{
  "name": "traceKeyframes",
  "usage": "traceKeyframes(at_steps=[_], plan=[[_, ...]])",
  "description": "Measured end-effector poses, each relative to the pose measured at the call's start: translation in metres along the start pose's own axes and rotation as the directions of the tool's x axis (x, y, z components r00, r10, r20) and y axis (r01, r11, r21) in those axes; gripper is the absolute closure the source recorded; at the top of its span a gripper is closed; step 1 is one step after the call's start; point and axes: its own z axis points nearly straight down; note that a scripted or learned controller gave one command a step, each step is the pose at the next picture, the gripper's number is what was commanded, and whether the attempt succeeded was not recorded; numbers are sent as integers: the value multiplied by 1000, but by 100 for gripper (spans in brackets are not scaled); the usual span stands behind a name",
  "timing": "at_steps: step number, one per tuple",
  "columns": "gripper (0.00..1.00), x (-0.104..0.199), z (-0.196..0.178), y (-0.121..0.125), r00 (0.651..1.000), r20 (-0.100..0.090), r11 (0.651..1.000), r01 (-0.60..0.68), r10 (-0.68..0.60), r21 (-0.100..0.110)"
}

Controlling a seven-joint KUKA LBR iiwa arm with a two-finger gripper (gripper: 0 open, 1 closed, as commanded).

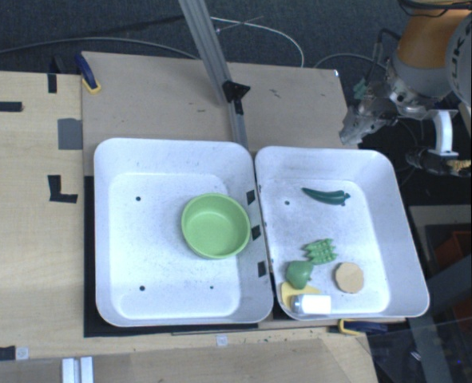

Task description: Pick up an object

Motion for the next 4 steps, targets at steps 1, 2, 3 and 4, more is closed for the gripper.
traceKeyframes(at_steps=[1, 2, 3, 4], plan=[[100, 42, -4, -24, 1000, -3, 1000, 3, -3, 7], [100, 91, -6, -46, 1000, -3, 1000, 5, -5, 8], [100, 143, 12, -67, 1000, -3, 1000, 4, -4, 10], [100, 194, 12, -99, 1000, -3, 1000, 5, -5, 10]])
